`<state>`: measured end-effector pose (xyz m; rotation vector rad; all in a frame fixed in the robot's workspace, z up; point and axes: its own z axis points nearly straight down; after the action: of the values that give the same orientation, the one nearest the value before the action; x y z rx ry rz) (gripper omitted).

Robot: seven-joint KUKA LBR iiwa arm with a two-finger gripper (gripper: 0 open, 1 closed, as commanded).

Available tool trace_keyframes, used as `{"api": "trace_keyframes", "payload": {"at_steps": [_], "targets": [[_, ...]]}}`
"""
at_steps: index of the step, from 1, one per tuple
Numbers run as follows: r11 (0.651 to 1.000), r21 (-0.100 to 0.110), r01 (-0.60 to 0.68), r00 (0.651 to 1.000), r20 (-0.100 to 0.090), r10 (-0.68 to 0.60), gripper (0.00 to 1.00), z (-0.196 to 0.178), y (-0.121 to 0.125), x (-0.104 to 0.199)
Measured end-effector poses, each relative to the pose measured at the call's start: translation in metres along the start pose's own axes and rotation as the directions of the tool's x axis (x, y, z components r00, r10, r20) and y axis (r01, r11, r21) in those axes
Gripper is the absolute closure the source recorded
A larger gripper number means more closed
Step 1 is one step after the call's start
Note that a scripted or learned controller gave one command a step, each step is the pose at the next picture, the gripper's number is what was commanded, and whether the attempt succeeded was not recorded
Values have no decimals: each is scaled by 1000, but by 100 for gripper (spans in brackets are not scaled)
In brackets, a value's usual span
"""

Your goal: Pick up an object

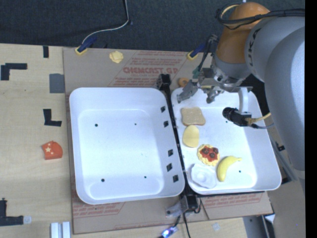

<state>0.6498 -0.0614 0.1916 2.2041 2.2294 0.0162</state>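
Arm poised over the far end of the right bin.

The gripper [197, 94] hung above the right bin [260, 133], its fingers [184, 93] apparently spread with nothing between them, though the slant made this hard to judge. Just below it lay a toast slice [192, 116], then a pale yellow piece [191, 136], a small pizza [208, 154] and a banana [226, 167].

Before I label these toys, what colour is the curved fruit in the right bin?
Yellow: the banana, clearest in the camera view.
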Motion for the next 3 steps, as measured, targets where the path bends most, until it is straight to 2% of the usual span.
{"api": "trace_keyframes", "payload": {"at_steps": [1,2,3], "targets": [[1000,-1,3,1000,-3,-3,0,-105,23,118],[1000,13,-8,1000,5,8,100,-107,21,109],[1000,7,-5,1000,0,5,100,-163,22,149]]}}
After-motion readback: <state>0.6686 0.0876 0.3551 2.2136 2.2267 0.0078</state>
